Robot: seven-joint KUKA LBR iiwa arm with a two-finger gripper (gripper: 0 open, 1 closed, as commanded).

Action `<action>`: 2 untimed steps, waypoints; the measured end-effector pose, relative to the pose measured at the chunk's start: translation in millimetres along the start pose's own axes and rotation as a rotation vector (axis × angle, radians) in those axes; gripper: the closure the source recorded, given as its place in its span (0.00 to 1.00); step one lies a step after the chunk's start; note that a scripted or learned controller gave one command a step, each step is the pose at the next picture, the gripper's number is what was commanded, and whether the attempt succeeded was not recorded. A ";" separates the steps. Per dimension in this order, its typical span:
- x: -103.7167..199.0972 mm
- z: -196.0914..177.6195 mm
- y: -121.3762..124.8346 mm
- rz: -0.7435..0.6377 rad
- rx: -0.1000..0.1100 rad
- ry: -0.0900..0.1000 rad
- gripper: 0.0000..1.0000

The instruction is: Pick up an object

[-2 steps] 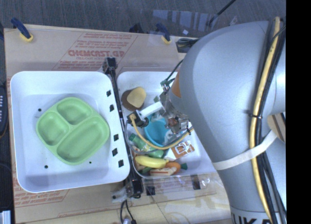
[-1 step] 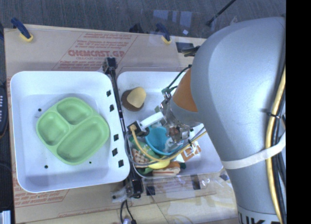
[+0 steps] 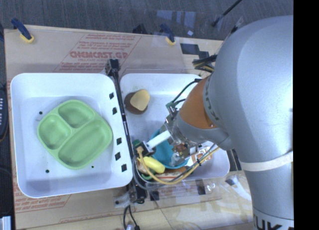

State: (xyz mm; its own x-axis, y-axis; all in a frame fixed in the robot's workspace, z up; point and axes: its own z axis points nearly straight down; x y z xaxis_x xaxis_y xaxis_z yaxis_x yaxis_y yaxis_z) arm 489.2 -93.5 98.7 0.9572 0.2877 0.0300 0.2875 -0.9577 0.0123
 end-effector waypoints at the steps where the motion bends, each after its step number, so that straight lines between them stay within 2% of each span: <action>1: 9.5 5.3 2.6 -0.007 0.013 -0.027 0.00; 2: 86.3 9.4 24.8 -0.134 0.022 -0.034 0.00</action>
